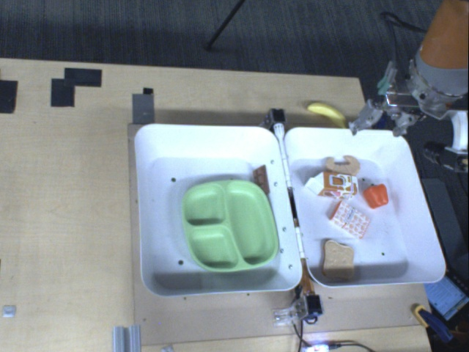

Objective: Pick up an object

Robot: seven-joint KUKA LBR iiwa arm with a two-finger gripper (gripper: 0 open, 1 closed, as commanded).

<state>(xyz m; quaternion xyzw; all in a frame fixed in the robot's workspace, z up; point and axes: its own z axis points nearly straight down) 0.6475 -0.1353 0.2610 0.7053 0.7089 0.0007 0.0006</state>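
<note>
The right bin (418,218) holds several small items: an orange and white packet (339,185), a red-orange pepper (376,195), a checkered pink packet (349,218), a slice of toast (338,258) near the front wall, and a tan piece (344,163) at the back. My gripper (379,125) hangs over the back rim of this bin, up and to the right of the items. Its fingers are spread apart and open, with nothing between them.
The left bin (157,196) carries a green divided plate (229,224) and a small brown item (260,175) by the shared wall. A yellow banana (327,112) lies on the bench behind the bins. Black patches mark the bench at far left.
</note>
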